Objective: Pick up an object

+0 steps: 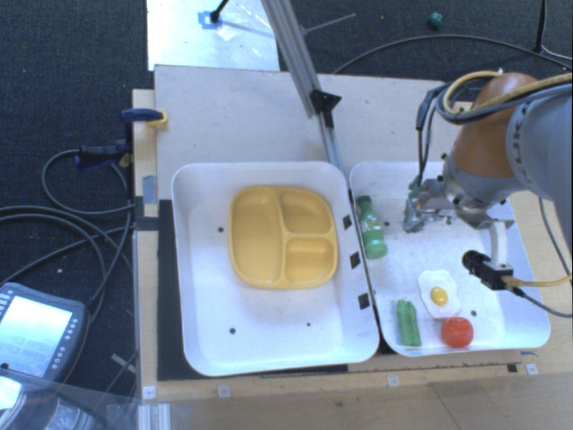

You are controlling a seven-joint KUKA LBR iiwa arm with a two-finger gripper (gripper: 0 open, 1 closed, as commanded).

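In the right bin (519, 334) lie a green bottle (370, 229) by the left wall, a toy fried egg (439, 293), a green pod-like stick (408, 322) and a red tomato (457, 331) near the front. My gripper (414, 219) hangs over the bin's back half, right of the green bottle and apart from it. I see nothing between its fingers.
The left bin (201, 321) bears a yellow divided plate (283, 236). A metal pole (295, 47) slants in from the top toward the wall between the bins. Cables and a teach pendant (31, 334) lie on the floor at the left.
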